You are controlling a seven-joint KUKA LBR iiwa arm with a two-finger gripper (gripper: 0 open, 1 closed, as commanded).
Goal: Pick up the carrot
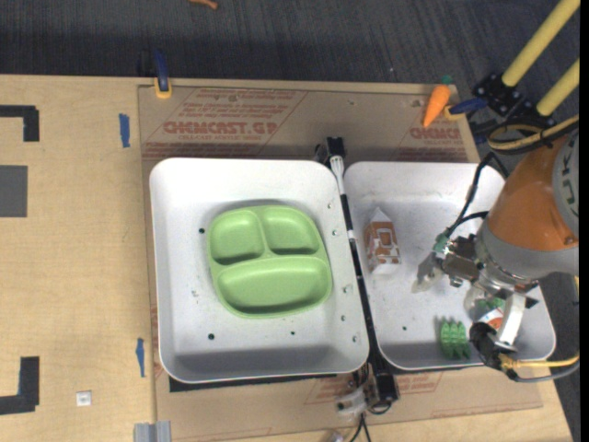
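Camera view showed the gripper (431, 274) low over the right bin (405, 178), its jaw state impossible to tell from this slant. The carrot (436, 105) lay outside both bins on the cardboard beyond the right bin's far edge, well apart from the arm. By this evidence, the pickup remained wholly undone.

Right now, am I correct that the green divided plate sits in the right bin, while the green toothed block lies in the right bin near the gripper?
Not quite. The camera view shows the green divided plate in the left bin, not the right one. The rest stands: the green toothed block lies in the right bin, near the gripper.
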